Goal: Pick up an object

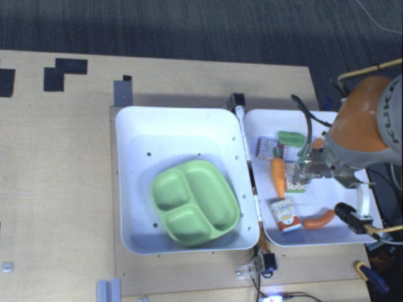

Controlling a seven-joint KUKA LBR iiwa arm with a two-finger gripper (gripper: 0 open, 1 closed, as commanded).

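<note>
Pale wooden desk [56,168] against dark carpet, bearing two shallow white bins side by side. In the left bin [135,131], a glossy green divided plate [195,201] with three rounded compartments, smooth moulded plastic. In the right bin [352,234], a loose cluster of toy food: an orange tapered carrot [278,176], a small printed carton [285,215] lying near the front, a curved reddish sausage [319,219] just beside it, a green block [291,137] and a patterned packet [267,148] toward the back. Grey arm with orange band reaching in from the right, pincer [301,173] low over the middle of the right bin, just beside the carrot and over a pale green-edged item too blurred to name. Cannot tell whether spread or pressed together; nothing seen pinched. Probably the descent or closing step of a grasp. Next, likely a firm squeeze on whatever lies beneath, then a straight lift clear of the neighbours. Smooth, hard plastic, so a slip seems possible.
</note>
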